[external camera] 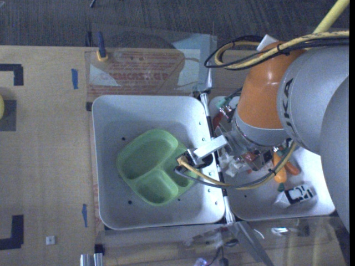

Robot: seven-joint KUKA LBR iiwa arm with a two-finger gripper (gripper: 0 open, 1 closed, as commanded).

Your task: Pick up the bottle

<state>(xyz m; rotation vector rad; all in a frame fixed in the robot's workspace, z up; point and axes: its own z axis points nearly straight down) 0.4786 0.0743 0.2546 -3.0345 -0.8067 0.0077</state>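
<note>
Leftmost: green divided tray (151, 166), in the left bin (111, 121), its right edge just under the gripper (187, 162). Gripper: over the bins' shared wall; grip state cannot be told. Right bin (310, 204): orange item (280, 173) and black-and-white object (298, 193) beyond the gripper. Bottle: cannot be told apart.

green tray (148, 167) mid-bin, left bin (108, 121) edges bare
</note>
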